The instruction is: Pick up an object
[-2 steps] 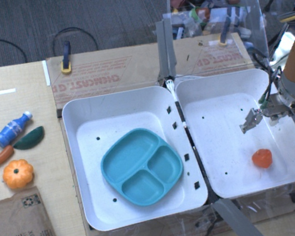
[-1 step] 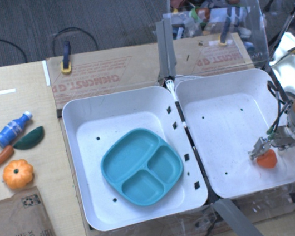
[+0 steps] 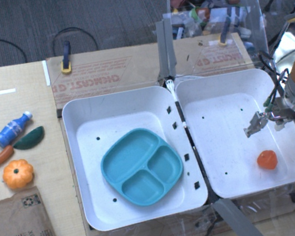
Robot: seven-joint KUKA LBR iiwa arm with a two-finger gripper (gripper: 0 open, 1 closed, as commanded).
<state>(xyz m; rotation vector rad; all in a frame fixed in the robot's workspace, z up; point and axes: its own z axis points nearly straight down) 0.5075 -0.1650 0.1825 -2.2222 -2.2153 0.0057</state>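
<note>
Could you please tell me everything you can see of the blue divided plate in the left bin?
The blue divided plate is a rounded, teal-blue tray that looks like smooth plastic, with a raised rim and three compartments: one long section along its upper side and two smaller ones below. It lies flat and right side up on the floor of the left bin, turned at an angle to the bin's walls and roughly centred. Its compartments hold nothing. It rests on the bin floor alone; the gripper hangs over the right bin, well apart from it.
</note>
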